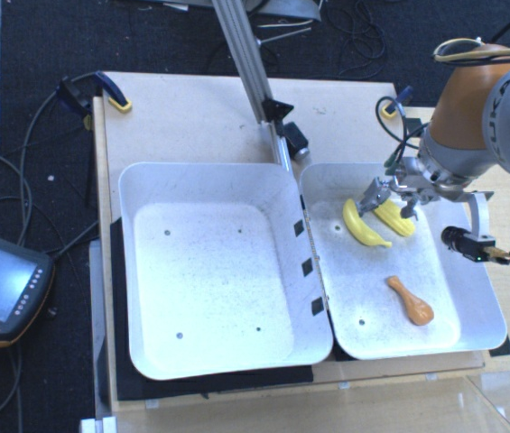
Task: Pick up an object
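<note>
Two yellow bananas lay in the upper part of the right bin, right of frame centre. The gripper stood directly over them, its fingers spread apart on either side of the upper banana; contact could not be confirmed. An orange wooden spoon lay lower in the same bin, well apart. The left bin sat alongside on the table.
</note>
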Robot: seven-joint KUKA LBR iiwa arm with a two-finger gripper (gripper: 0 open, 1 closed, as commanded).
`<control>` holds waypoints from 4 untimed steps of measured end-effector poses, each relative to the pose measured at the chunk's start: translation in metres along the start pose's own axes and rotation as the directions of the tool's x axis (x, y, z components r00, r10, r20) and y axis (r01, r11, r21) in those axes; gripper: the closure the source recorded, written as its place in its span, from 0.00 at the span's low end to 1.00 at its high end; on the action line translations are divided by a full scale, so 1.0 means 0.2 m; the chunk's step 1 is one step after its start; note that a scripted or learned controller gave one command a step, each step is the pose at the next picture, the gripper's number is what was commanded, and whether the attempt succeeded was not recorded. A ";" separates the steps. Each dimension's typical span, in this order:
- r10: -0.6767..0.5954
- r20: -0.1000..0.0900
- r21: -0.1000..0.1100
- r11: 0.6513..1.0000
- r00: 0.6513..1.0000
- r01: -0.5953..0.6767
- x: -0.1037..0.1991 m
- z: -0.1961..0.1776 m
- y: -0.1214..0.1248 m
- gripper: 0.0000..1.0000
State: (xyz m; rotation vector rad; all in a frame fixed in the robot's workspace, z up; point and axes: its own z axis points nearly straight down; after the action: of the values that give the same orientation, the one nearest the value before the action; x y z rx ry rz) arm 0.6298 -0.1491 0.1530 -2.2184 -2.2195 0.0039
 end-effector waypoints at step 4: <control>0.000 0.001 -0.007 1.000 1.000 0.000 -0.01 -0.25 -0.03 1.00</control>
State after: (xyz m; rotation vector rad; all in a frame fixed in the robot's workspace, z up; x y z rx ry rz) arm 0.6248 -0.1504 0.2034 -2.2229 -2.2231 -0.0024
